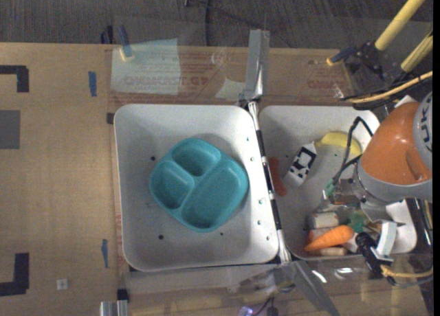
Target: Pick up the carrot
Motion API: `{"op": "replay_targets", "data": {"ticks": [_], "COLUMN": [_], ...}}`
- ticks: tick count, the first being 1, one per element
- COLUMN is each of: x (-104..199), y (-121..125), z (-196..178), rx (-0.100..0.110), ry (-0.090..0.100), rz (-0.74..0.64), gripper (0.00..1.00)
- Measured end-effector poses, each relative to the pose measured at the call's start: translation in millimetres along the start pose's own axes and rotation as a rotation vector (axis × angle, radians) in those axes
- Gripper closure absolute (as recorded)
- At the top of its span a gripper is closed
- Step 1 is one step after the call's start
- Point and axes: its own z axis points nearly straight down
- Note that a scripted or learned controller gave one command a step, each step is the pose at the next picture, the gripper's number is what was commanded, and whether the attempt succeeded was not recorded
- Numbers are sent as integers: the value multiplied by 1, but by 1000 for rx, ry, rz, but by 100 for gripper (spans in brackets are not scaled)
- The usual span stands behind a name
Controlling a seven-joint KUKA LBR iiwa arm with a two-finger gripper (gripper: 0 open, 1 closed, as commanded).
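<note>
While the surface [55,170] is stretching tan beneath everything, the two white bins are sitting on it side by side. Taking the right bin [275,126] as the landmark, the left bin [134,143] is lying just beside its left wall and is carrying a teal divided plate [199,184] near its middle. The grey arm [395,156], with its orange band showing as a rounded dome, is reaching in over the right bin's right half and is pointing down toward the bin's near right corner. Its end effector [354,218] is hanging low just above the clutter in that corner; whether it is parted or closed cannot be told, since the wrist and cables are covering it. The carrot [330,238] is lying on its side at the right bin's near edge, tip pointing left, just below the end effector. A yellow object [340,141] is resting toward the bin's far side, a black-and-white patterned object [300,165] is lying near its centre, and a thin red piece [276,176] is leaning along its left wall.
</note>
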Motion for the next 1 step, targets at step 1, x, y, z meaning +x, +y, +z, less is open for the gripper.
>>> {"op": "replay_targets", "data": {"ticks": [1], "x": [0], "y": [0], "z": [0], "rx": [1], "ry": [0], "rz": [0], "gripper": [0]}}
